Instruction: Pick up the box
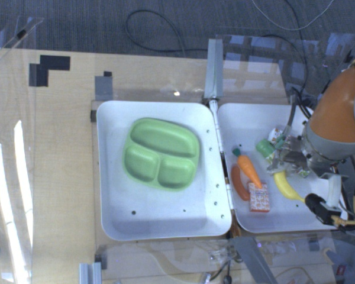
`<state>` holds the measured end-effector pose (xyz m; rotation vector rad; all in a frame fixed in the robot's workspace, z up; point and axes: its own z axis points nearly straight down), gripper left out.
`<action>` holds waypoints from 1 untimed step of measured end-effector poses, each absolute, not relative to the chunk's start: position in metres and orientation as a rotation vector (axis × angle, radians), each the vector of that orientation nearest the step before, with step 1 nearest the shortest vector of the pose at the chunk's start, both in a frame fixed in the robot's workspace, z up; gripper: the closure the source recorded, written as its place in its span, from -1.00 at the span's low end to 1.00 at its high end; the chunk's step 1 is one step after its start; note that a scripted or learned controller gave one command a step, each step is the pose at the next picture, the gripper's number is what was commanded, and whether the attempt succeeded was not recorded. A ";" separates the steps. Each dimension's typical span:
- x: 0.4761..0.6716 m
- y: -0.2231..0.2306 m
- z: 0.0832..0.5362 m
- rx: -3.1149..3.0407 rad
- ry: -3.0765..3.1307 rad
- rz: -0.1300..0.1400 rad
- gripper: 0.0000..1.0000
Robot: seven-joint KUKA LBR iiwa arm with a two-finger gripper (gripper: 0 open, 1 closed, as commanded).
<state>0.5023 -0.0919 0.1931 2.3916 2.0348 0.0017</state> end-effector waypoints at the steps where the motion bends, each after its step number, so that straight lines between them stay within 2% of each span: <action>1: 0.515 -0.104 0.180 2.377 2.052 0.001 1.00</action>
